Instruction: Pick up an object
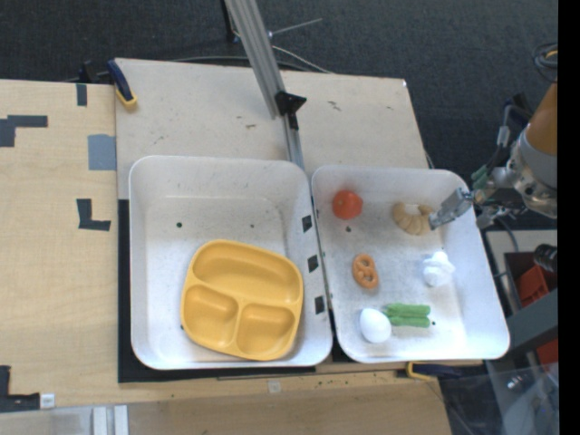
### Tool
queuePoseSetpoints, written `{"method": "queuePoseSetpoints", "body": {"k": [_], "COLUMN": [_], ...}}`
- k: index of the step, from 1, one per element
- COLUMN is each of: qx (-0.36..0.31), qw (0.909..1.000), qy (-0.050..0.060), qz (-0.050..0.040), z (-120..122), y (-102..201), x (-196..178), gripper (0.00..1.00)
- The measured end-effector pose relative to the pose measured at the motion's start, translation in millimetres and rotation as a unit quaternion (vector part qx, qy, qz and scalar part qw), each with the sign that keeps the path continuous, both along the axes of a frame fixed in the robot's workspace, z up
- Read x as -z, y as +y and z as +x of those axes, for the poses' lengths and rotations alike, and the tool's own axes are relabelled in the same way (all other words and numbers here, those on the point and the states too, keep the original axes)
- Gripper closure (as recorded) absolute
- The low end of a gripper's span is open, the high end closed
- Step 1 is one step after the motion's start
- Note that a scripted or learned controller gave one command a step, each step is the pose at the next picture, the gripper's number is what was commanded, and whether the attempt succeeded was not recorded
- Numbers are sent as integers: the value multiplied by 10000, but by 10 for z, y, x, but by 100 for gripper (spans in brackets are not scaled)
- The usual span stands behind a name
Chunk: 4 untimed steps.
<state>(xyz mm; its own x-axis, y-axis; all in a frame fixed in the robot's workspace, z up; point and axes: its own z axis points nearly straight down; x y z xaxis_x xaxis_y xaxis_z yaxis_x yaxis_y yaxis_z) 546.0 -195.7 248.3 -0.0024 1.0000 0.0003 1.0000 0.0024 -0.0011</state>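
Approach step: gripper [450, 209] hovers at right white plastic bin's [485, 329] upper right edge, just beside tan croissant-shaped pastry [412, 217]. Jaw state: cannot tell. Nothing seen held. Next, likely: centre over pastry, descend, clamp.
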Motion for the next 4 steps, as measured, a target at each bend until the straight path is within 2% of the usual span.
{"method": "queuePoseSetpoints", "body": {"k": [1, 3, 4], "qx": [0, 2, 6], "qw": [10000, 10000, 10000], "qy": [-1, 24, 34], "qz": [0, 2, 5], "z": [0, -73, -105], "y": [0, 103, 77], "x": [0, 897, 1537], "gripper": [0, 0, 0]}}
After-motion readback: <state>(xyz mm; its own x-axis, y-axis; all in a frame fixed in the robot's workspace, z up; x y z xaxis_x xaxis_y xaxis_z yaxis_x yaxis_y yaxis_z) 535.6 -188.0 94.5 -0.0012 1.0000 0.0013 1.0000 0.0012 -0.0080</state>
